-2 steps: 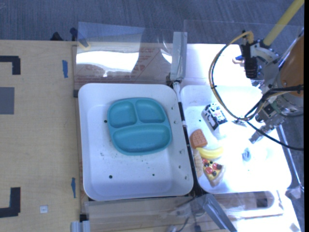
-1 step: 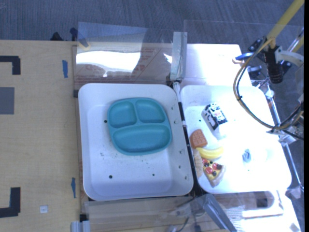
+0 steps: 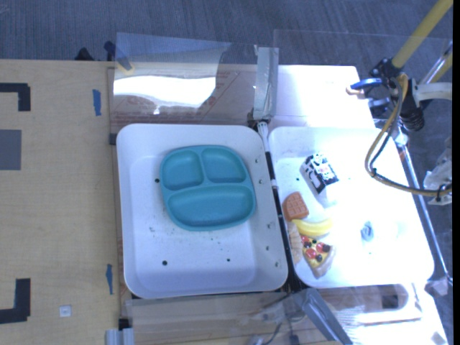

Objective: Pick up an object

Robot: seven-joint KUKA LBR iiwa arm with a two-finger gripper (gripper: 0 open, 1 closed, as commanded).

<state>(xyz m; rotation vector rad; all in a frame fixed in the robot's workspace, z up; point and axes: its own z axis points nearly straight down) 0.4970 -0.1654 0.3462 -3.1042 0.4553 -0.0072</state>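
Note:
The right bin point(image 3: 402, 254) holds several small things along its left side. A black-and-white patterned object point(image 3: 318, 172) lies farthest back. In front of it sit a brown ridged biscuit point(image 3: 295, 206), a yellow banana point(image 3: 314, 226) and a pizza slice point(image 3: 317, 254), packed close together. A small blue item point(image 3: 367, 231) lies apart, near the bin's middle. In the left bin point(image 3: 136, 214) a teal divided plate point(image 3: 208, 187) lies flat.
A yellow pole point(image 3: 430, 21) and looping cables point(image 3: 381, 157) stand over the right bin's far right corner. A metal divider point(image 3: 264, 92) and a clear sheet point(image 3: 172, 85) sit behind the bins. Wooden bench top point(image 3: 54, 192) stretches to the left.

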